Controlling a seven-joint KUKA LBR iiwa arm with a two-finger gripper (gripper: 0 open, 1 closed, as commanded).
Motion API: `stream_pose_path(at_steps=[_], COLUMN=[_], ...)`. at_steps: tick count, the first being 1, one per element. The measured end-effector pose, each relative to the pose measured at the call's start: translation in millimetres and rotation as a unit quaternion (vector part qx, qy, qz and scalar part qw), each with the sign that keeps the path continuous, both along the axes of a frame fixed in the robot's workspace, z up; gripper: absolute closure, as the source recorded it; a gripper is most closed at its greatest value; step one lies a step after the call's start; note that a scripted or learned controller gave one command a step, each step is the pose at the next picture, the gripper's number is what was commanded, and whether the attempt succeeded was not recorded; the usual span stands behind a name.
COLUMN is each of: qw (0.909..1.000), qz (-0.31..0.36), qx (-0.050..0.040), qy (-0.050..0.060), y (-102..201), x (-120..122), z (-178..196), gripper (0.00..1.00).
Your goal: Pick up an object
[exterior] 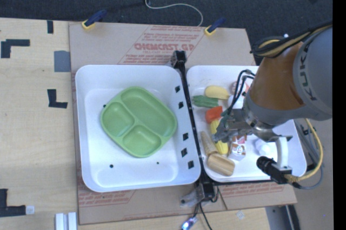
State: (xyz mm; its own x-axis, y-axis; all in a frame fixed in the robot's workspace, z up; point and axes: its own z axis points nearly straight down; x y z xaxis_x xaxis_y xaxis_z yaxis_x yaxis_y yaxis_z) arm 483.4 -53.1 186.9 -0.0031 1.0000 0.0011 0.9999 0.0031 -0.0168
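Two white bins side by side. Left bin (86, 115): green plate (139, 121). Right bin (246, 173): pile of toy food beside the divider (186, 115); yellow piece (217, 92), green piece (204, 100), red piece (214, 113), brown roll (220, 164). Gripper (231, 131) low over pile centre; spread or pinched, cannot tell. Likely step: closing on one piece. Advice: centre on a single item, descend straight, clear of divider, lift slowly.
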Motion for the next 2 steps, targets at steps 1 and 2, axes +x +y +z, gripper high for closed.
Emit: stream_pose_path(at_steps=[1, 2], qw=[1.0000, 0.9999], qz=[0.002, 0.003], qx=[-0.0001, -0.0003], qy=[-0.009, -0.012], y=[46.5, 125.9], x=[1.8, 2.9], z=[81.7, 203.3], gripper=[1.00, 1.00])
